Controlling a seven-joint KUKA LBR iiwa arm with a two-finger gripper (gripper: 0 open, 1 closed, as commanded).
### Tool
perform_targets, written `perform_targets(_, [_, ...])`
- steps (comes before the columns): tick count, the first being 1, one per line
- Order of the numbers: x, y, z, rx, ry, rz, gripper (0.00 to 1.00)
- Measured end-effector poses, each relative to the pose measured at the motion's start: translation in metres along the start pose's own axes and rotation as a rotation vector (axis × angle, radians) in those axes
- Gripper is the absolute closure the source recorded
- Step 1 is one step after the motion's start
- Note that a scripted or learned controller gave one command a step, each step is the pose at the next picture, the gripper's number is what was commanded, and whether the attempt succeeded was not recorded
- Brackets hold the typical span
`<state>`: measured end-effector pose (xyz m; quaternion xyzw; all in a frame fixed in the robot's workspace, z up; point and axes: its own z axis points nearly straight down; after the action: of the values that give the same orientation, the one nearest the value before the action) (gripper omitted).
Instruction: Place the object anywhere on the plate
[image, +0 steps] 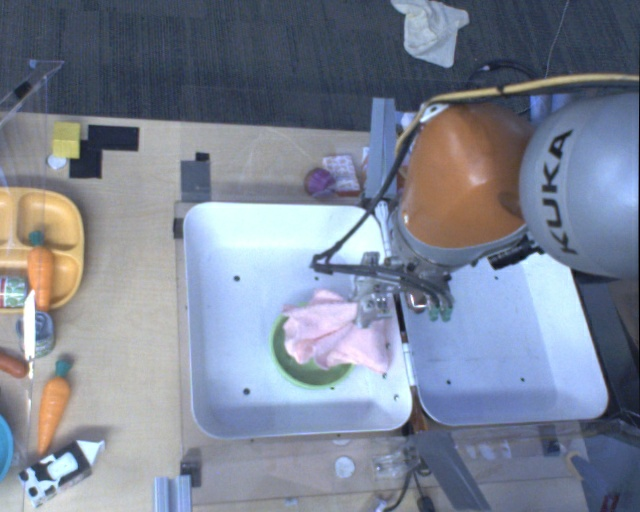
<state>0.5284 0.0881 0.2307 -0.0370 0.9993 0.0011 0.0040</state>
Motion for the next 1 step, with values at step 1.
perform_targets(1, [-0.0001, -0.0001, -0.0004, 0.000, -0.001, 0.001, 0.00])
